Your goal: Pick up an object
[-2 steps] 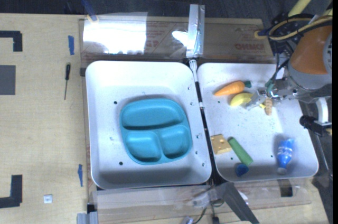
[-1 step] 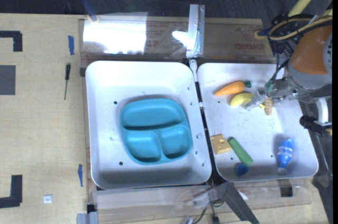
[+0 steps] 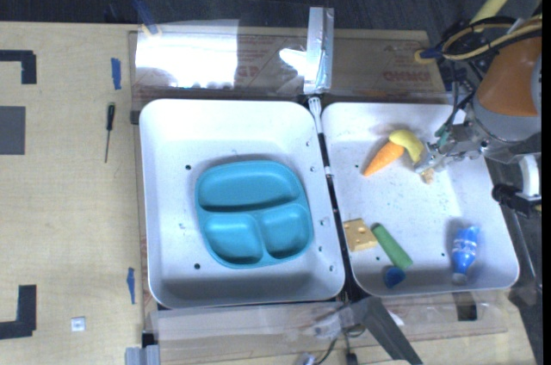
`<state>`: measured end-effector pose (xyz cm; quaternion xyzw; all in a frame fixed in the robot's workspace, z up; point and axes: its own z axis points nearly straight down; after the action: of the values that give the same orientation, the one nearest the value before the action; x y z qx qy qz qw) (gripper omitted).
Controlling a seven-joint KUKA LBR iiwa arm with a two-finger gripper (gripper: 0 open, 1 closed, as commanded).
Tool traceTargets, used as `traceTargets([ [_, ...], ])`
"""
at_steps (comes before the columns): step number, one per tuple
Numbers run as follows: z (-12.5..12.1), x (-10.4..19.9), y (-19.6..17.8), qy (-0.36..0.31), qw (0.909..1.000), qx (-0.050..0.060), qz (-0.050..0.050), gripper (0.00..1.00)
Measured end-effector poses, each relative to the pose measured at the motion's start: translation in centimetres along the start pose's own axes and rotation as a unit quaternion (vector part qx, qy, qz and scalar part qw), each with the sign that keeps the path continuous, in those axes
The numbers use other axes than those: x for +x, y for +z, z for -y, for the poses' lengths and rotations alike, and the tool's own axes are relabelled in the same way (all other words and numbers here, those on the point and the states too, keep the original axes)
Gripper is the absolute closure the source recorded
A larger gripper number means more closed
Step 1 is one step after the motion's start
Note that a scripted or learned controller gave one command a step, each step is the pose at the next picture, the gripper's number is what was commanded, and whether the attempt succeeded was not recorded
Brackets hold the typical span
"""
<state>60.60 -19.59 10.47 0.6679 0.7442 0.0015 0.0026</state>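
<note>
Where the two white bins sit on the tabletop (image 3: 60,182), contents run largest to smallest. Left bin (image 3: 164,131): teal divided tray (image 3: 254,213), well apart from the gripper (image 3: 428,171). Right bin (image 3: 491,269): arm (image 3: 508,96) entering from the right, wrist angled down. Orange carrot toy (image 3: 382,157), just beside and left of the gripper, long axis slanting up toward it, yellow piece (image 3: 408,144) touching. Green cylinder (image 3: 392,245), blue bottle (image 3: 464,249), tan block (image 3: 358,235) lie nearer the camera. Gripper state: cannot tell.
</note>
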Motion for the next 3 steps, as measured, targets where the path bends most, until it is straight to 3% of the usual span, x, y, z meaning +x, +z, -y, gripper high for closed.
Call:
traceTargets([
  [1,-2.5,5.2,-10.0,0.094,0.9956,-0.001,-0.001,1.0],
  [2,-2.4,5.0,-9.7,0.095,0.9955,0.002,0.0,0.0],
  [3,0.6,7.5,1.7,0.076,0.9971,0.0,0.0,0.0],
])
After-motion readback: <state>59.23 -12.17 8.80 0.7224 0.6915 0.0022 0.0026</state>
